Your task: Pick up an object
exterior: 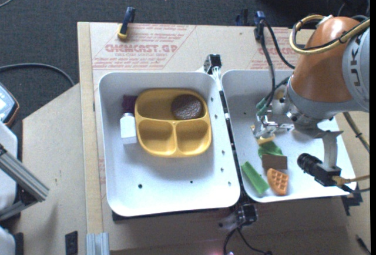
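Note:
My gripper (265, 128) hangs low over the left part of the right bin (247, 92), with the orange-banded wrist above it. Just below it lies a green leaf-shaped piece (271, 147), close to the gripper's tip. A brown block (274, 161) sits right under that leaf. Further toward the front are an orange waffle (278, 181) and a long green stick (254, 178). In the left bin (111, 148) stands a yellow divided plate (173, 123) with a brown round cookie (187, 107) in its upper right compartment. A small white bottle (128, 128) rests beside the plate's left edge.
A dark purple item (129, 101) lies behind the white bottle. A black cylindrical part (315, 169) sticks out over the right bin's front right. The wall between the two bins (226, 124) runs just left of the gripper. Cables trail at the bench's back right.

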`<move>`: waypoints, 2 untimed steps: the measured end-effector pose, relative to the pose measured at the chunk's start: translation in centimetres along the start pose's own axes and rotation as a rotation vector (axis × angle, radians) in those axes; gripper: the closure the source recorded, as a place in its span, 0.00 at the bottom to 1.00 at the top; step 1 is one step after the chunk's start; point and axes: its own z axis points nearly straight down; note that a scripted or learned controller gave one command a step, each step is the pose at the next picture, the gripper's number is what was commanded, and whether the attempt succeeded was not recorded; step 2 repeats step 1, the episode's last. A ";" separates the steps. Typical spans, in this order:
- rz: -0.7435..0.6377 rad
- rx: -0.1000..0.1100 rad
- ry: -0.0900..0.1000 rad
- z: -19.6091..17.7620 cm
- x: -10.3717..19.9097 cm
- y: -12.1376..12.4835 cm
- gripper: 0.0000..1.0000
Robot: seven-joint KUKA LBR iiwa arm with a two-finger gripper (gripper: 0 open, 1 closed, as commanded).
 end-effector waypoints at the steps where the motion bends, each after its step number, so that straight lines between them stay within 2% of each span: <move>1: 0.002 -0.003 -0.001 -1.7 -0.5 -0.6 1.00; 2: 0.002 -0.003 -0.001 -1.7 -0.5 -0.6 1.00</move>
